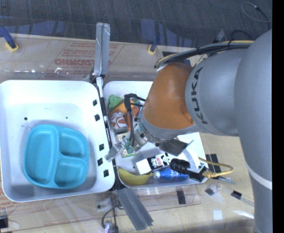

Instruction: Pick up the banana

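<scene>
On my one overhead feed, the desk (30, 57) carries two white bins side by side. The left bin (6, 93) holds a blue divided plate (57, 155), lying flat toward the near side, with three compartments showing.

The right bin (127, 85) is largely covered by the arm (219, 91), which comes in from the right of the picture. Its orange band sits over the middle of that bin. Below the band I see the gripper (128, 146), low over the bin's left part and close to the wall between the two bins. From this angle I cannot tell how the gripper is set, spread or closed, and I see nothing gripped in it.

The banana (134, 177) lies along the near wall of the right bin, at its left corner, yellow with a darker end toward the right. It lies nearer the camera than the gripper, and apart from it. A blue tube (173, 175) lies just beside the banana's right end, also along the near wall. A white box with black print (150, 163) lies just behind the banana, between it and the gripper.

Farther back, by the dividing wall, I see an orange and white can (119, 122), and behind that a green item (115, 102), partly hidden by the arm.
</scene>
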Motion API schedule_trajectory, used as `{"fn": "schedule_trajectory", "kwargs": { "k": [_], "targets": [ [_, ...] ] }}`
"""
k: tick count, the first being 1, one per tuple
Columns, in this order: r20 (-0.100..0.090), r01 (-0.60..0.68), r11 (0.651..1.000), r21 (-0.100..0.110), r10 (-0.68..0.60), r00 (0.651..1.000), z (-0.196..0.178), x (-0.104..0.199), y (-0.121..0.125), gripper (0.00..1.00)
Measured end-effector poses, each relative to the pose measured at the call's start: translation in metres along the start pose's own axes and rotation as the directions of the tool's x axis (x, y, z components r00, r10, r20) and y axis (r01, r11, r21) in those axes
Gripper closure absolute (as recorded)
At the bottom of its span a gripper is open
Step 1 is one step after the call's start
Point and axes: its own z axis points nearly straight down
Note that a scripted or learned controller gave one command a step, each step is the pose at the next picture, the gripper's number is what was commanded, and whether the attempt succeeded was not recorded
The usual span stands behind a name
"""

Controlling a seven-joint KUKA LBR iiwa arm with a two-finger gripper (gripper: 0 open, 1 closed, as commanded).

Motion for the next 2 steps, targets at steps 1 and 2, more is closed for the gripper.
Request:
{"fn": "schedule_trajectory", "kwargs": {
  "k": [1,2],
  "targets": [
    [0.005,0.148,0.989,-0.004,-0.148,0.989,-0.001,-0.015,0.02,0.0],
    [0.003,0.266,0.964,-0.002,-0.266,0.964,0.029,-0.105,-0.068,0.0]
  ]
}}
